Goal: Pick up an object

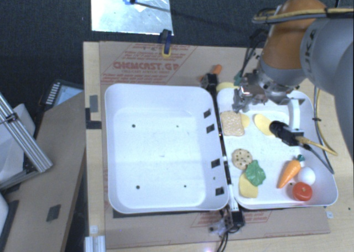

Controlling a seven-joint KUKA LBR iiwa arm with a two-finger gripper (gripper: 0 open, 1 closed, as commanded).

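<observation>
hovering over a tan toast slice (pixel 232 123), hand (pixel 241 103); grip state unclear.

Two shallow white plastic bins are set side by side; in the right bin (pixel 329 190), a round brown cookie (pixel 241 158) is placed behind a leafy green toy (pixel 255 173) and left of an orange toy carrot (pixel 289 172).
</observation>
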